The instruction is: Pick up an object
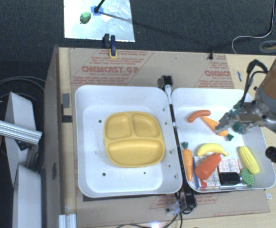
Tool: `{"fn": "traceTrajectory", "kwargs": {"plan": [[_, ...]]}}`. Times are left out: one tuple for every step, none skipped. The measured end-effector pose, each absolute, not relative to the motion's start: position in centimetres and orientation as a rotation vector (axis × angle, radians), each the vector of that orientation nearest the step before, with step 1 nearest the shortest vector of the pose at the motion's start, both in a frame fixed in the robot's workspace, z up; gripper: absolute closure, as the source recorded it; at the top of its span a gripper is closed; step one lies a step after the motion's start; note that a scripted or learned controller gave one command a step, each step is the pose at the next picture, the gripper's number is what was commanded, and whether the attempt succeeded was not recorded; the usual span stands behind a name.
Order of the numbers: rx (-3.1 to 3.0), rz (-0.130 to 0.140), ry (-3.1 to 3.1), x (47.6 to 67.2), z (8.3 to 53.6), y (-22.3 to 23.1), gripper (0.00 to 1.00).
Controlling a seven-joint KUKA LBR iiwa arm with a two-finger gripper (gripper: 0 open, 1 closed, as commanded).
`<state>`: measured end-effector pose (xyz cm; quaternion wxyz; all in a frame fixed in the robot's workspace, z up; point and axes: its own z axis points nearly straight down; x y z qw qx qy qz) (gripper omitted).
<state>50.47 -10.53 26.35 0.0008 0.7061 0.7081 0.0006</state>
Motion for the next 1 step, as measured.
{"fn": "traceTrajectory", "kwargs": {"plan": [[2.222,-0.002,2.224,53.36,13.46,-12.43,0.0]]}}
